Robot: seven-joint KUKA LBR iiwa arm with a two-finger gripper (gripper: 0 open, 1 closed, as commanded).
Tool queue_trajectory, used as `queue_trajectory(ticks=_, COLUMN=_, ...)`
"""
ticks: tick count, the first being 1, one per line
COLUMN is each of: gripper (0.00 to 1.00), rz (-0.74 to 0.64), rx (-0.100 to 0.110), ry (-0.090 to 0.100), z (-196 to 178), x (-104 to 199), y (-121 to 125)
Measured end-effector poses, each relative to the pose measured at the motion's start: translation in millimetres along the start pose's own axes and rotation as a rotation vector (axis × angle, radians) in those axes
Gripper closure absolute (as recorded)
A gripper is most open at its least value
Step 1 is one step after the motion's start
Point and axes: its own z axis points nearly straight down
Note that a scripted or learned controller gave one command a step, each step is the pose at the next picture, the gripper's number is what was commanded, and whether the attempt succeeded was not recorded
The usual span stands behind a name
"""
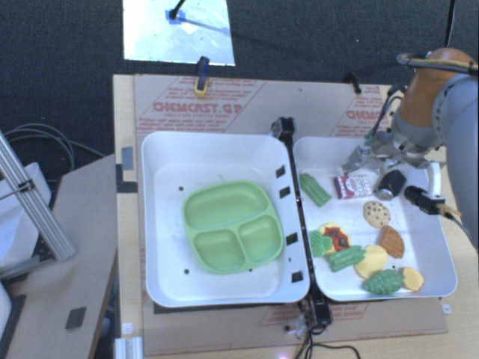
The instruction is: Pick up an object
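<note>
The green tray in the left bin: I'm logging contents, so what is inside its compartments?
The green tray sits flat in the left bin, and its three compartments show bare green plastic with no item in them. What lies under the tray is covered.

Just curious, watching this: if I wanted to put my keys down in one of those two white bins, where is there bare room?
Left bin: bare floor all around the green tray, widest along the far side. Right bin: a small bare patch at the far left corner, beyond the green pickle. Its near half is crowded with toy food, and the pincer hangs over the far side.
</note>
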Motion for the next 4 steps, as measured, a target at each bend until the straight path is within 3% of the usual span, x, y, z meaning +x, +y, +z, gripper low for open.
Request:
queue_trajectory(ticks=1, gripper=0.0, rz=-0.015, rx=0.002, ry=0.006, z=-10.6, x=103.7, y=-12.6)
queue_trajectory(ticks=2, gripper=0.0, rz=-0.001, rx=0.0, ry=0.001, z=0.7, x=18.4, y=1.9)
queue_trajectory(ticks=3, gripper=0.0, rz=-0.002, rx=-0.001, ry=0.001, z=-12.9, x=-28.1, y=2.1)
queue_trajectory(ticks=4, gripper=0.0, rz=-0.002, rx=0.008, ry=0.004, z=2.1, x=-25.4, y=-58.8)
